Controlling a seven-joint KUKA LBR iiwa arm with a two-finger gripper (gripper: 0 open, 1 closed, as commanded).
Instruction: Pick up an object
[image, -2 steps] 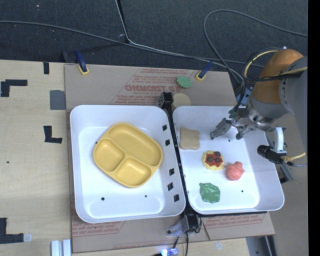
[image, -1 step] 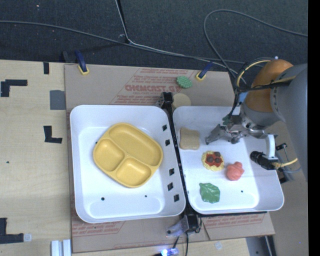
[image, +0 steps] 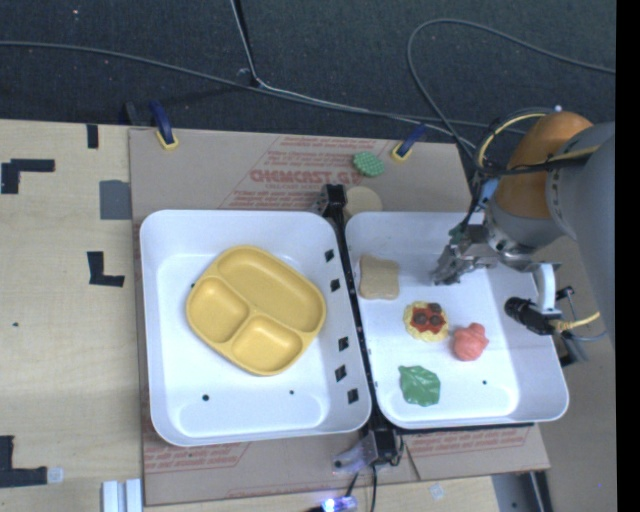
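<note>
Up close, the tool (image: 447, 268) blurs over the right bin (image: 500, 400); whether it is apart or together, I cannot tell.

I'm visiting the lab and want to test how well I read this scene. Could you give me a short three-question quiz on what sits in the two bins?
1. True or false: the yellow divided tray lies in the right bin.
2. Which item in the right bin lies nearest the divider between the bins? A) the tan bread slice B) the red strawberry C) the green leaf
3. Fill in: the gripper hovers over the ___ part of the right bin, above the small yellow tart.

Key
1. False; it lies in the left bin.
2. A.
3. Upper, meaning far from the camera.
</note>
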